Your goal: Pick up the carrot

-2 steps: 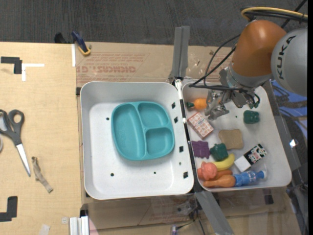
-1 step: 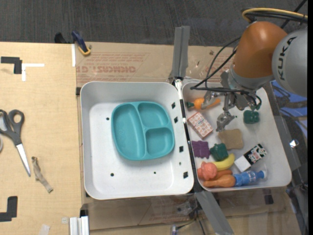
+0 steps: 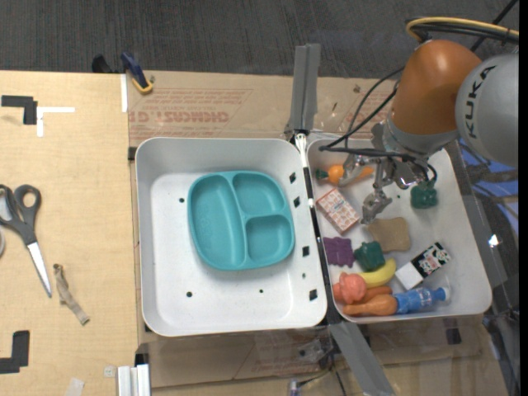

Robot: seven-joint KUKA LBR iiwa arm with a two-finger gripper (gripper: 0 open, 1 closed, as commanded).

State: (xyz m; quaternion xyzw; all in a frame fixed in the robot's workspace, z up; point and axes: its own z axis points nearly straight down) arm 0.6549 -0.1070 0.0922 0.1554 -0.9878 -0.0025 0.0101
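Two bins sitting side by side on table; carrot point(image 3: 373, 305) lying at right bin's point(image 3: 472, 221) near edge, beside banana point(image 3: 379, 275). We are seeing fingers point(image 3: 375, 207) hanging well apart from it – empty, gap unclear, cannot tell – likely approaching for descent.

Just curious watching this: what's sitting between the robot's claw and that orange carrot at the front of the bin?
In the camera view, a tan block and a green toy with a banana lie between the gripper and the carrot.
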